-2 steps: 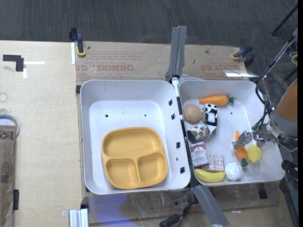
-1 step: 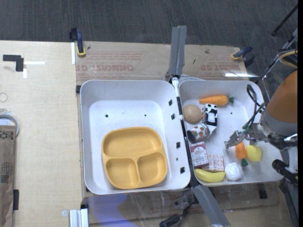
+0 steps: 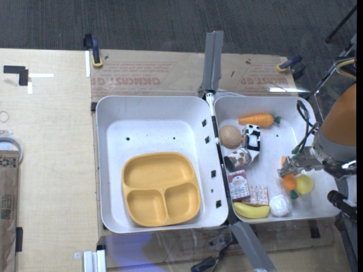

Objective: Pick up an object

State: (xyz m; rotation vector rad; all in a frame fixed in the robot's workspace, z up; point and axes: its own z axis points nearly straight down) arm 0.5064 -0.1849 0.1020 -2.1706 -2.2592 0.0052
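- Two shallow white plastic bins sit side by side on the tabletop; the left bin carries a yellow three-compartment plastic tray, and the right bin carries the loose items we can choose from.
- Our gripper hangs low over the right bin's right side, just above a small orange toy piece and beside a yellow lemon-shaped toy.
- We cannot tell whether the fingers are spread or closed; the wrist and cabling blur them, and nothing is clearly seen between them.
- Our judgement is that the orange piece is the nearest candidate, so the step in hand is to settle on it and close.
- To do it well, we should centre the fingers over the orange piece, not over the seam between it and the lemon toy, since the two lie touching or nearly so.
- We should come straight down, close fully, then lift slowly and check that something rises with us.
- Other items lie well apart: an orange toy carrot near the far wall, a tan round ball, a yellow toy banana and a white crumpled ball near the front wall.
- The bin's right wall is near, so we should avoid drifting that way.
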